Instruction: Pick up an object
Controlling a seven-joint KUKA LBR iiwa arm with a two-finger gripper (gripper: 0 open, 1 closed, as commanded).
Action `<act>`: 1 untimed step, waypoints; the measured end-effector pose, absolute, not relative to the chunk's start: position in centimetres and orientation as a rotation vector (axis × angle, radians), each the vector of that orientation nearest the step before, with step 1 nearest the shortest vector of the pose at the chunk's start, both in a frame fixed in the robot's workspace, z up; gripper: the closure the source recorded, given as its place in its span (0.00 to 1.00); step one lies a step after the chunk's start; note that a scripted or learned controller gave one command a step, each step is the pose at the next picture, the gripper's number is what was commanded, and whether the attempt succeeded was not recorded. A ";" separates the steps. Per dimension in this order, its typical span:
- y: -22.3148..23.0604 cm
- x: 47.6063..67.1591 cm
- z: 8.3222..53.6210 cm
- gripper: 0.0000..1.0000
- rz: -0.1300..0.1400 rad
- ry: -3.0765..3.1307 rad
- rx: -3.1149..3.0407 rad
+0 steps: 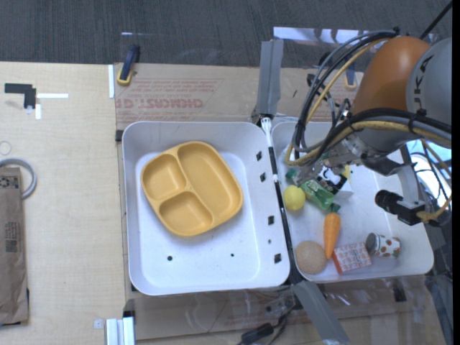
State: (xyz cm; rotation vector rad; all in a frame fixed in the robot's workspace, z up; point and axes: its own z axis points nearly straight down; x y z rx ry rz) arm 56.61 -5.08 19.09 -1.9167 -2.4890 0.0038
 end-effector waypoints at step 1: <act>-2.8 53.2 30.0 0.00 0.005 -2.349 -2.087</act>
